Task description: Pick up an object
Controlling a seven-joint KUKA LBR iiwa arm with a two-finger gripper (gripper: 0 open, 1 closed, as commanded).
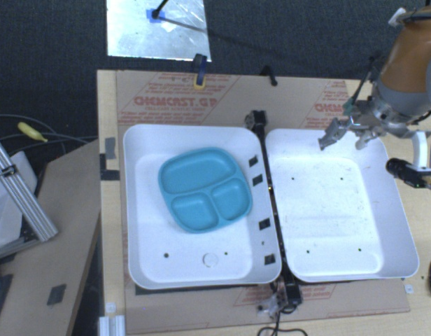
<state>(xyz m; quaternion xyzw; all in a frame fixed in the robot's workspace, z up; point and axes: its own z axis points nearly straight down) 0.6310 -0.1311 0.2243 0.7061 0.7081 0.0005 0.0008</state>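
Right now the arm [411, 54] is reaching in from the right, and its tool [350, 137] is hanging over the far edge of the right bin [383, 257], fingers looking spread apart with nothing between them. Meanwhile the only obvious object, a blue divided plate [203, 189], is lying flat in the middle of the left bin [142, 257], well apart from the tool. Risk is looming: a descent here is likely closing on bare bin floor. And that plate is sitting low and wide, so the fingers are probably going to struggle for a rim and slide off.
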